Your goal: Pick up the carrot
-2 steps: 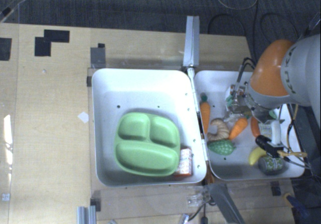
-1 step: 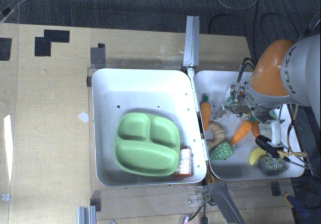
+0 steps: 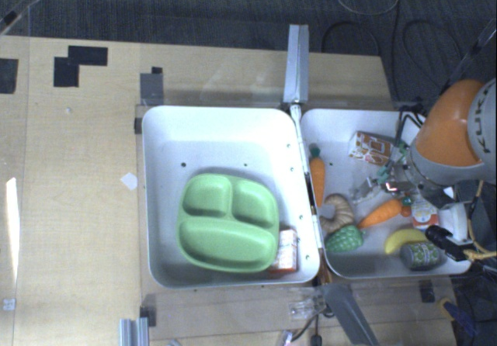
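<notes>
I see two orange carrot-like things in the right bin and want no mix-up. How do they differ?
The carrot by the wall stands lengthwise along the divider at the right bin's left side; the carrot near the gripper lies slanted mid-bin. The first looks longer and slimmer, the second shorter and stubbier. The first lies apart from the gripper; the second sits just below it. Both are orange.

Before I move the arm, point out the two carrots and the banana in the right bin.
Carrot by the divider (image 3: 318, 178): camera view, middle of its orange body.
Carrot near the arm (image 3: 380, 214): camera view, middle of its orange body.
Banana (image 3: 405, 239): camera view, middle of the yellow curve.
</notes>
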